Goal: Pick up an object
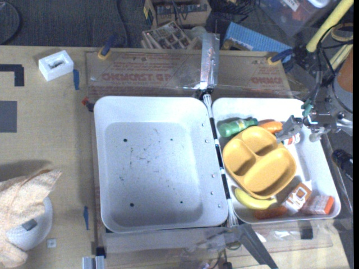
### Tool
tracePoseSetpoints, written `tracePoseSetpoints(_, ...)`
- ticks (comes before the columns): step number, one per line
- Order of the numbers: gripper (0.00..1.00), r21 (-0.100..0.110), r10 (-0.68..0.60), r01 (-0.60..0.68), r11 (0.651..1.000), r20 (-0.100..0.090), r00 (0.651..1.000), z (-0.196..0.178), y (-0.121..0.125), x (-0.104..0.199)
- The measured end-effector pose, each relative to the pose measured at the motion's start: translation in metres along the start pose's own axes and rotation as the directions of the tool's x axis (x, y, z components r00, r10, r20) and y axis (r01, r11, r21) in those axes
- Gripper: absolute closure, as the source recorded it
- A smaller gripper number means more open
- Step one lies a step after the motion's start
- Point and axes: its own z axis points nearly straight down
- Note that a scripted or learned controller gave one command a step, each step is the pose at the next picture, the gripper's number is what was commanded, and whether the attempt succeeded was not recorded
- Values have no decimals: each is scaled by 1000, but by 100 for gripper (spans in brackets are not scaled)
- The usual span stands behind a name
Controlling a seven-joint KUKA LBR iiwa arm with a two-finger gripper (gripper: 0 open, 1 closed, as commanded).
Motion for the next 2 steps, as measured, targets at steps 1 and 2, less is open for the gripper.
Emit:
tracePoseSetpoints(1,0,-3,-226,226,974,1,974,150,43,-57)
tracePoseSetpoints(2,0,-10,-122,122,993,4,993,186,76,-38)
